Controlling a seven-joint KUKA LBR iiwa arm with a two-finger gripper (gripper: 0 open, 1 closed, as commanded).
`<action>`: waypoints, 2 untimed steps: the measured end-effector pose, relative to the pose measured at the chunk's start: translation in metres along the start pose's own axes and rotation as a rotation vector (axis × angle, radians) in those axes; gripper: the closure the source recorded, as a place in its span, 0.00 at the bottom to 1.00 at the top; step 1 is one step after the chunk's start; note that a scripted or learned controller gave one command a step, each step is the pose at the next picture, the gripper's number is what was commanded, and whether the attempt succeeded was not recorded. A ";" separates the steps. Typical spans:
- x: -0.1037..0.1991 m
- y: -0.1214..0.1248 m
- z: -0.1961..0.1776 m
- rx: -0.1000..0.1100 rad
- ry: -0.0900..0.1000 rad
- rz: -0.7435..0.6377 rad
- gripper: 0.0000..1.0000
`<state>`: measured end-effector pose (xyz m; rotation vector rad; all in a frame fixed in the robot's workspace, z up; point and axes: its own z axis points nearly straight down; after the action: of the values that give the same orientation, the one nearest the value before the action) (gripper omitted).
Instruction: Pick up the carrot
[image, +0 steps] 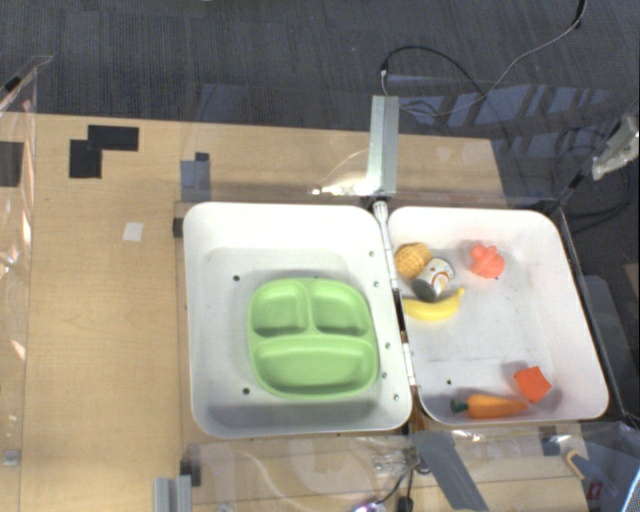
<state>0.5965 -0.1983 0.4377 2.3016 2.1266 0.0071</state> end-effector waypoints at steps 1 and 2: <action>0.000 0.000 0.001 0.001 0.000 -0.001 0.00; 0.000 0.000 0.001 0.001 0.000 -0.001 0.00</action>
<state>0.5966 -0.1979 0.4371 2.3013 2.1286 0.0058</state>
